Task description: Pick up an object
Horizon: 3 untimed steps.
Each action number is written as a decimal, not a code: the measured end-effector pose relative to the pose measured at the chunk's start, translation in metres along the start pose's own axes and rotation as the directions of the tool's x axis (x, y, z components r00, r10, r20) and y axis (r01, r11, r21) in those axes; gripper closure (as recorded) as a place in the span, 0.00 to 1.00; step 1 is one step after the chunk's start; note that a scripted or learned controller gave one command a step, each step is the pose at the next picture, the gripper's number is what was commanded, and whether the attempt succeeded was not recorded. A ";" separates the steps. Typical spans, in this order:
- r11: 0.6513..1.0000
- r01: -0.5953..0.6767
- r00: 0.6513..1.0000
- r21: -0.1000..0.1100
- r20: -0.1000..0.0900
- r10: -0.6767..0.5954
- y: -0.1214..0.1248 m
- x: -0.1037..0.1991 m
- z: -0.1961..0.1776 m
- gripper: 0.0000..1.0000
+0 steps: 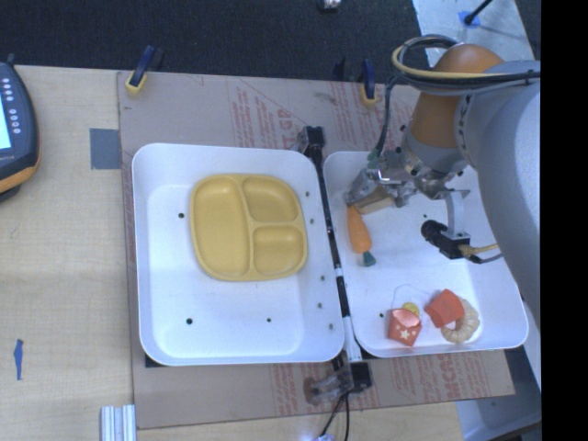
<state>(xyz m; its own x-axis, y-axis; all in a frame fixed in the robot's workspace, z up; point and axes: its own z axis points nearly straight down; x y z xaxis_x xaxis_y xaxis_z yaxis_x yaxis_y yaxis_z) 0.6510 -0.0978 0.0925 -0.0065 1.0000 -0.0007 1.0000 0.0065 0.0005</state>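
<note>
We saw the carrot (359, 231) lying in the right bin (501, 333) near its left wall, long axis running far to near, green tip nearest. The gripper (378, 187) hung just beyond its orange end; we could not tell how its fingers stood. The left bin (156, 320) held a yellow divided plate (248, 225).

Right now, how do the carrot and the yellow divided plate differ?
The carrot is orange, slim and tapered; the yellow divided plate is broad, flat and split into compartments. The carrot lies in the right bin, just below the gripper; the plate sits in the left bin. Both rest on white bin floors.
</note>
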 end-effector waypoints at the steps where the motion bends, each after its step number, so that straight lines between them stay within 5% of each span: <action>1: 1.000 0.004 1.000 0.012 0.000 -0.004 -0.003 -0.001 -0.009 1.00; 2: 1.000 0.000 1.000 -0.002 -0.002 0.000 -0.031 0.045 -0.105 1.00; 3: 1.000 0.000 1.000 0.004 -0.001 0.000 -0.031 0.043 -0.100 0.00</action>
<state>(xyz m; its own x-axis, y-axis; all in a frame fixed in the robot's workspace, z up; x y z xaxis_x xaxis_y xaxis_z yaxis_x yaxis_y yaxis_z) 0.6199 -0.0552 0.1921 -0.0065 1.0000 -0.0001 1.0000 0.0065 -0.0036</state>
